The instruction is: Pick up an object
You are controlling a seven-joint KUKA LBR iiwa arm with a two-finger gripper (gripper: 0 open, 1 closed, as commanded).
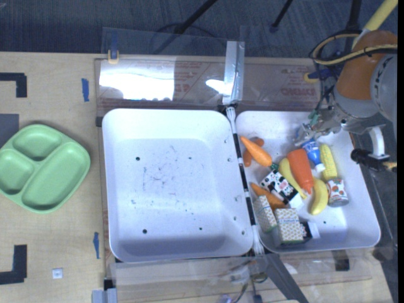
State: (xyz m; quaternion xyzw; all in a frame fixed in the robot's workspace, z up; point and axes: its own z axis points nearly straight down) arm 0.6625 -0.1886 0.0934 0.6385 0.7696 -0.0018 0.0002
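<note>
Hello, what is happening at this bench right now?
A grey robot arm reaches in from the right. Its gripper hangs over the far part of the right bin, above a pile of toy food: a carrot, a banana, a corn cob. Nothing looks picked up yet. A green plate sits apart, left.

Left bin (170,182) lies open; toys (297,182) crowd the right bin (360,223).

A green divided plate (43,167) lies on the wooden bench (50,81), left of the bins.
</note>
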